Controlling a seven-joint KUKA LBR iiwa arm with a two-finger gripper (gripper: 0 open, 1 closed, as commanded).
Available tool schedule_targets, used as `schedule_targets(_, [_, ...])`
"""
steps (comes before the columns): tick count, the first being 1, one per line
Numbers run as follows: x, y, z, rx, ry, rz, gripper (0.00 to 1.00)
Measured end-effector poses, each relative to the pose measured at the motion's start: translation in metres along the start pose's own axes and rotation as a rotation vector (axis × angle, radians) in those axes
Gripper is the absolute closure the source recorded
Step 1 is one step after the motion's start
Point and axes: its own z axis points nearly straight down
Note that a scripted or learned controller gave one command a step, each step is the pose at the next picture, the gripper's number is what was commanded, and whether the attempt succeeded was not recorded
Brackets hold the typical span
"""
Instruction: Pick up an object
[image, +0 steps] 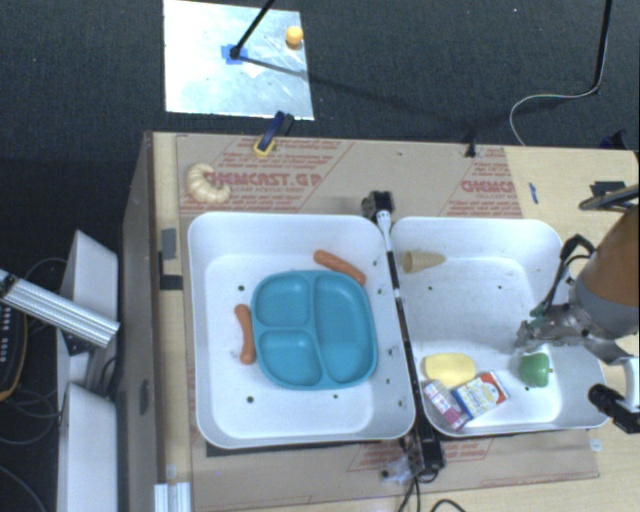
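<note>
In the right bin (476, 226) a small green object (537, 370) lies near the right wall. My gripper (541, 338) hangs just above it at the end of the grey arm, which comes in from the right; whether they touch I cannot tell. A yellow rounded object (450, 367) and a red and blue packet (472, 397) lie at the bin's front. A tan cone (422, 261) rests near its back left corner.
The left bin (290, 222) holds a blue divided plate (313, 329), an orange sausage (340, 265) behind it and another sausage (245, 333) at its left. On the bench behind the bins lie a pale lumpy object (205, 181) and a blue and yellow tool (270, 135).
</note>
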Motion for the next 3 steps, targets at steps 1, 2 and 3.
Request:
schedule_targets(1, [0.0,0.001,-0.011,-0.003,-0.001,0.0,1.0])
schedule_targets(2, [0.0,0.002,-0.021,-0.005,-0.001,-0.002,1.0])
schedule_targets(3, [0.0,0.003,-0.032,-0.008,-0.002,-0.003,1.0])
